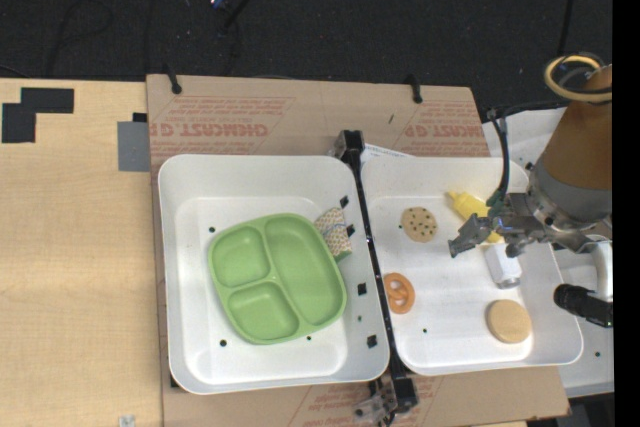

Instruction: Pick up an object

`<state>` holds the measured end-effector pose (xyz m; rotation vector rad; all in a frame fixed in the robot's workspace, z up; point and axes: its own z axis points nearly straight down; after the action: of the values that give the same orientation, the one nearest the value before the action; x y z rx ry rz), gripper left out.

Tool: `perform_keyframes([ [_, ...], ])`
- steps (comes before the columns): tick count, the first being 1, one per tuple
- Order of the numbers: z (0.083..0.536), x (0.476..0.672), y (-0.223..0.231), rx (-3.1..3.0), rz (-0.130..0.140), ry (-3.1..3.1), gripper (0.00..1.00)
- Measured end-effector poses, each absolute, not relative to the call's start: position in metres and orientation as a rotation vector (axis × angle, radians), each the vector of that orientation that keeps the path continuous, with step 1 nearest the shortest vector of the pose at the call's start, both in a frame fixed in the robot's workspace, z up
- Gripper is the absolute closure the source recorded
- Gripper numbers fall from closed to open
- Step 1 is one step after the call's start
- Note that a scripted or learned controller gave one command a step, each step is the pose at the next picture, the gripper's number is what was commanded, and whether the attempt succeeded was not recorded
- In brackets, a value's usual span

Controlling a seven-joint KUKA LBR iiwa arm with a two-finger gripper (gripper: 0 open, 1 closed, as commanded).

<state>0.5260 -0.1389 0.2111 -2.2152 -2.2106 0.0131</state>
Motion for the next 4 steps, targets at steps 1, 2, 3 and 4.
perform_keyframes([
  [1, 0.217, 0.529, -0.139, -2.22, 0.002, -2.221, 0.0],
  [2, 0.16, 0.518, -0.14, -2.216, 0.007, -2.215, 0.0],
  [3, 0.111, 0.519, -0.148, -2.217, 0.007, -2.215, 0.0],
  [4, 0.087, 0.519, -0.147, -2.219, 0.003, -2.218, 0.0],
])
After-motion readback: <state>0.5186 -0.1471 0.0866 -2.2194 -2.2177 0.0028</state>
